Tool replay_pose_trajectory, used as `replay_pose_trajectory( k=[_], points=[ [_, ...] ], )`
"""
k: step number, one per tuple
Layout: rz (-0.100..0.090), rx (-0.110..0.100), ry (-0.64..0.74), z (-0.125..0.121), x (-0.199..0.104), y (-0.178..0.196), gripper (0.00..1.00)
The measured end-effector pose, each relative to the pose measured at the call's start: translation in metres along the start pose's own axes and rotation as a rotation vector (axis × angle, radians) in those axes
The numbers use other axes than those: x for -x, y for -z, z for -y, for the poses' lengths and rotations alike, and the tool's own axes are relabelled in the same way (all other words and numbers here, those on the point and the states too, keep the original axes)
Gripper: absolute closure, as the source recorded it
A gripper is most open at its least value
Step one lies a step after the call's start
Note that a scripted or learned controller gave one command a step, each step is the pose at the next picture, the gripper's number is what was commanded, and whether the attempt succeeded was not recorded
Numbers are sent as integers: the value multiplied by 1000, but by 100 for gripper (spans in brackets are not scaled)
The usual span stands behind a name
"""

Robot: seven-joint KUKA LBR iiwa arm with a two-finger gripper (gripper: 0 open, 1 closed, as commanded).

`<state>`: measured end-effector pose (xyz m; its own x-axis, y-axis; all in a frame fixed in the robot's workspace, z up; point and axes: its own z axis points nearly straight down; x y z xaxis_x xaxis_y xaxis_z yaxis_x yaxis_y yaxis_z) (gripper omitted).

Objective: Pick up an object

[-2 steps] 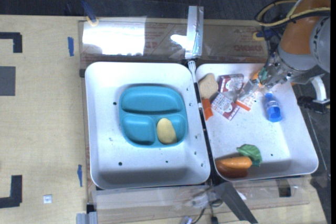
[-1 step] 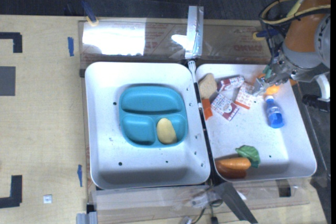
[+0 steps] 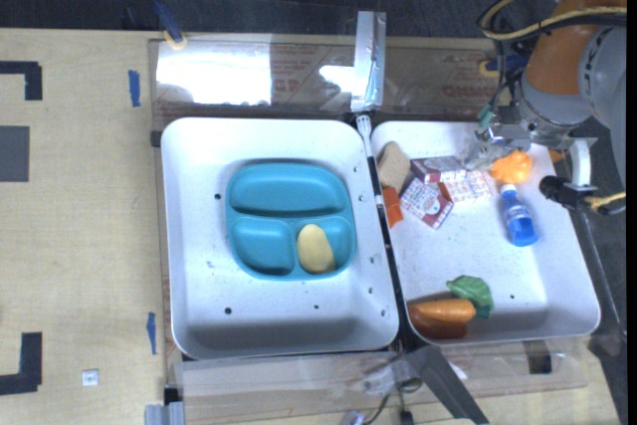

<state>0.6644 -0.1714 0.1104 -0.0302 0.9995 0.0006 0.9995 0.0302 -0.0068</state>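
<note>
Tool (image 3: 485,136) low over right bin's (image 3: 557,304) far edge; its state I cannot tell. Small orange object (image 3: 515,165) lies just beside it, toward the near side; blue bottle (image 3: 518,219) next, long axis near-to-far.

The arm (image 3: 582,45) is running off the right edge and covering the right bin's far corner (image 3: 518,126); the gripper (image 3: 485,136) is blurring into clutter.

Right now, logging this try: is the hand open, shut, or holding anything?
Hand: cannot be told; it sits at the far edge of the right bin, near the orange piece.
</note>
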Motion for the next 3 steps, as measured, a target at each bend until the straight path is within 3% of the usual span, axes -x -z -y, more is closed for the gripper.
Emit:
replay_pose_trajectory(
  k=[1, 2, 3],
  points=[
    [1, 8, 29, 2, -2, 15, 100],
    [0, 7, 30, 2, -3, 14, 0],
    [2, 22, 59, 12, 1, 8, 0]
  ],
)
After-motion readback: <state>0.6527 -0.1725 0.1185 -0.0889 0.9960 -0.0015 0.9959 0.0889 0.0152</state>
